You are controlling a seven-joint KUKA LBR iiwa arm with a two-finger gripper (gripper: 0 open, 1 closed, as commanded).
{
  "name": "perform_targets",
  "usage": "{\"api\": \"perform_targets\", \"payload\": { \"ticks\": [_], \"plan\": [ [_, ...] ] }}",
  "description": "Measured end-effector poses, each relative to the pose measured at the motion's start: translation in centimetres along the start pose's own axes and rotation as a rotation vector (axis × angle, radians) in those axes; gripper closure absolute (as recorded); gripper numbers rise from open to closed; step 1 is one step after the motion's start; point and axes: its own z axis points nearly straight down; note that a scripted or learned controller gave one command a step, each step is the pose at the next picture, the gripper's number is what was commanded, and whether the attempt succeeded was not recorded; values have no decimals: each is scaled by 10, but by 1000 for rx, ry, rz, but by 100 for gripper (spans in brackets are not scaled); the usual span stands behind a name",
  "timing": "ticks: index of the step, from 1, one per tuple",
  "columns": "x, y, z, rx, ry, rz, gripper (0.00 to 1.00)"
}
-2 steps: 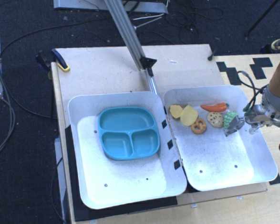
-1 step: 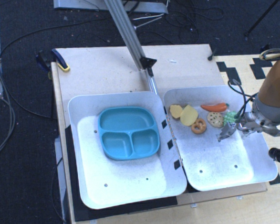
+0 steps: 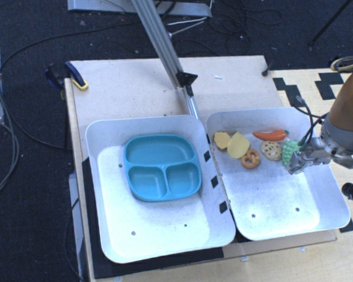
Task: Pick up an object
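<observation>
- Tabletop: pale board carrying two shallow white bins side by side; dark floor with cables lies around it.
- Left bin: white, speckled floor, rounded corners. It holds one item.
- Blue divided plate: teal, three compartments, one long at the far side and two smaller at the near side. It lies flat in the upper middle of the left bin.
- Right bin: white, touching the left bin along their shared edge. Its contents are clustered along the far side; the near half is bare floor.
- Yellow potato-like pieces: two rounded yellow toy foods, touching each other, at the far left of the right bin.
- Pretzel: small brown toy, just in front of the yellow pieces.
- Round cracker: tan, dotted, just right of the pretzel.
- Carrot: orange, lying lengthwise along the far wall, behind the cracker.
- Green bumpy toy: light green, knobbly, at the right end of the row, next to the cracker and directly against the gripper's tip.
- Gripper: grey, low over the right bin, reaching in from the right. Its tip meets the green bumpy toy; I cannot tell how far it is spread or whether anything is in its grasp.
- Arm: grey body with an orange-brown band, at the right edge, with a dark cable looping above the wrist.
- Metal pole: grey bar slanting from the top down to the gap between the bins.
- Blue and yellow clamp: at the tabletop's far left corner.
</observation>
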Motion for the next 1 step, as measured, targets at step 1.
{"api": "perform_targets", "payload": {
  "ticks": [1],
  "plan": [
    [3,-3,-62,-4,-1,-1,100]
  ]
}}
